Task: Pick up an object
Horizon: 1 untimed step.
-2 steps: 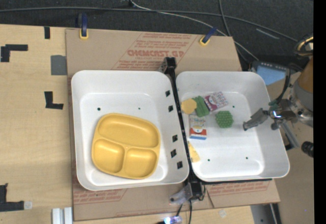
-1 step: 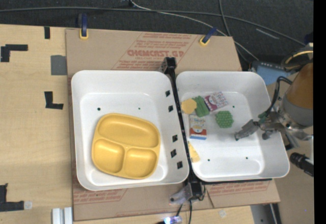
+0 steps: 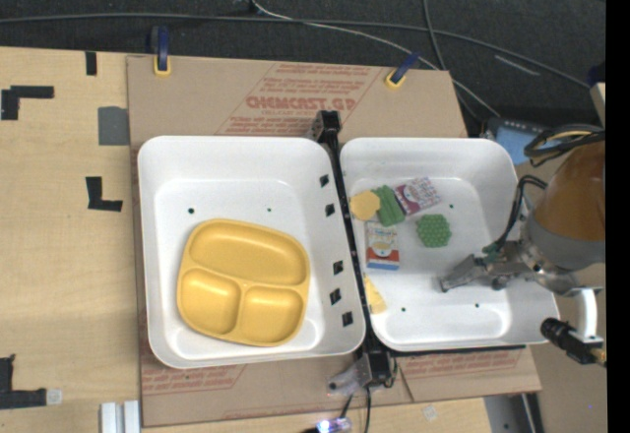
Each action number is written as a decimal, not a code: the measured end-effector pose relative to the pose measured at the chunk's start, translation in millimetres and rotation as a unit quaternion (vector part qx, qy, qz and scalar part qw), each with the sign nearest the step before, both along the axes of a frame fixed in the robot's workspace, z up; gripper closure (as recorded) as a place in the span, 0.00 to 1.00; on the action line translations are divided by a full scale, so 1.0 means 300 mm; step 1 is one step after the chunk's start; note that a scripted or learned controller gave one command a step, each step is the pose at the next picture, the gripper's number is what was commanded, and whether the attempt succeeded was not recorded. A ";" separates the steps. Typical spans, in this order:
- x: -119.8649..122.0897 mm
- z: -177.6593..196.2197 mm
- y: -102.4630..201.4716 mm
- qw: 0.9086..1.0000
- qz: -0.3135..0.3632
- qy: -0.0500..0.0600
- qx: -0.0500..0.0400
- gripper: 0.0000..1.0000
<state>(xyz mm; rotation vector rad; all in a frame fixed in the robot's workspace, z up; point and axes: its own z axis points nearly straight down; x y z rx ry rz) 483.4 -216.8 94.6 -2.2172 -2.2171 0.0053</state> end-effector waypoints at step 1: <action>0.006 0.043 0.001 1.000 0.001 -0.002 0.000 1.00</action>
